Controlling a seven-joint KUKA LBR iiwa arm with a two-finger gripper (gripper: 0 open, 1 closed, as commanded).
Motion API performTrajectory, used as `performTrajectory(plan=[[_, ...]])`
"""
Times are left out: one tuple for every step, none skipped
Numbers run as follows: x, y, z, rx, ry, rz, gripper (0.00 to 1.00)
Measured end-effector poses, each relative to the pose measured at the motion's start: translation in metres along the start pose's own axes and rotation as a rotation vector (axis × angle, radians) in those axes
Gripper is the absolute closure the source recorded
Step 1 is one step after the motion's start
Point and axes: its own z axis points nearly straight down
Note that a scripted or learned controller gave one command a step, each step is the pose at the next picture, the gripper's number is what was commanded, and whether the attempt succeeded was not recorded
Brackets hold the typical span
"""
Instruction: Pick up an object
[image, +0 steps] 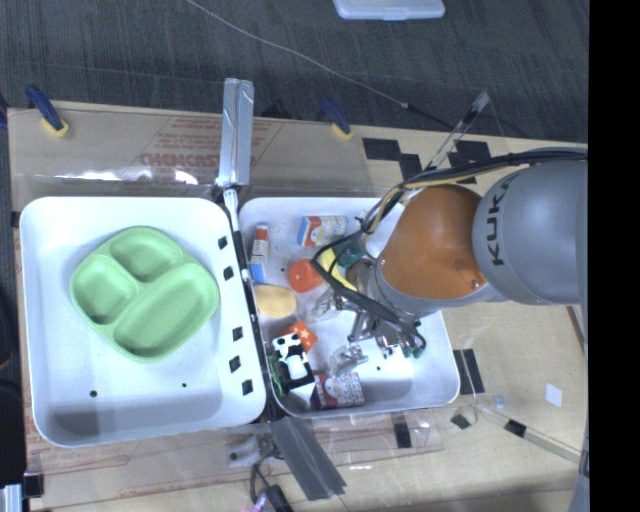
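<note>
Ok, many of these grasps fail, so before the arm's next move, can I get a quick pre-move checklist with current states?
1. Gripper over the right white bin: ok.
2. Something held between its jaws: cannot tell; cables and wrist crowd the view.
3. Pickable targets nearby: ok; the pale yellow rounded object, orange-red round object and black-and-white patterned toy lie left of it.
4. Targets lying apart: not ok; they are clustered.
5. Green divided plate in the left white bin, away from the arm: ok.
</note>
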Motion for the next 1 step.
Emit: performTrajectory(plan=[[-0.0648,0.0300,0.0051,-0.004,0.012,0.203,0.00]])
